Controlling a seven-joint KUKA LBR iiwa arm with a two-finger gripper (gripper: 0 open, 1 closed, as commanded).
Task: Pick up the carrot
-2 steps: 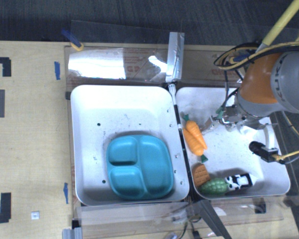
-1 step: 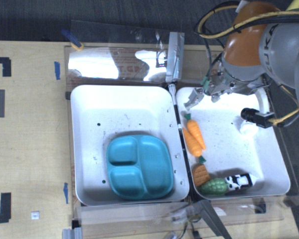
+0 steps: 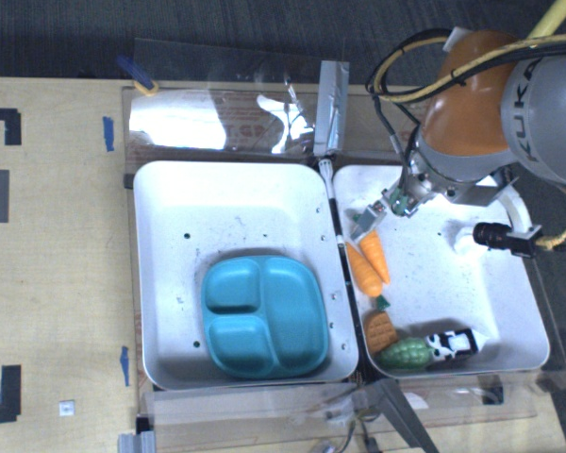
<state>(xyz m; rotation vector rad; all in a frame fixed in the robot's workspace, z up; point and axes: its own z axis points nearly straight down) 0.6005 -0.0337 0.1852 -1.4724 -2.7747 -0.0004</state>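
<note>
Right now the end effector (image 3: 375,213) hangs just above the carrot (image 3: 369,263), which lies against the left wall of the right bin (image 3: 509,319) — whether it is released or clenched, I cannot tell. This looks like the approach step — next it likely needs to drop squarely over the carrot and close.

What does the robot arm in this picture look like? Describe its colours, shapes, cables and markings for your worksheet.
The arm is grey and rounded, with a glossy orange band above the wrist. Black letters run along the grey casing. Yellow and black cables loop around the orange part. The tool at its end is small, metallic and pale, with greenish tips.
</note>
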